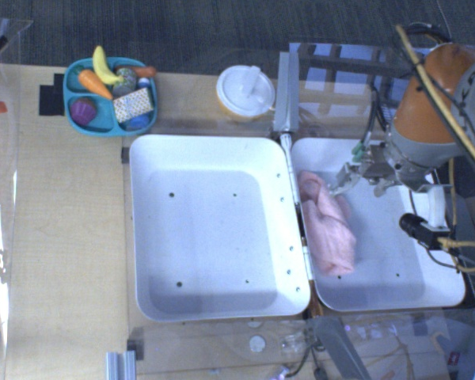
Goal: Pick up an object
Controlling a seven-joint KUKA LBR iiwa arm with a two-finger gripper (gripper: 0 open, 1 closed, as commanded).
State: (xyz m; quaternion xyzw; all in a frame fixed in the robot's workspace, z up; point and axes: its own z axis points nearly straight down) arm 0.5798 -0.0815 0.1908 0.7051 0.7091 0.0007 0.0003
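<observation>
Pale wood bench (55, 275) under the camera carries two shallow white bins side by side. Taking the pink cloth (328, 229) as landmark: it lies crumpled in the right bin (396, 283), hard against the wall it shares with the left bin (214, 220). The gripper (362, 172) hangs just right of the cloth's upper end; whether it has hold of anything I cannot tell. This looks like the approach step; next it must settle onto the cloth. Far up-left of the cloth sits a blue tray (109, 95) of toy food and a white lidded cup (245, 91).
</observation>
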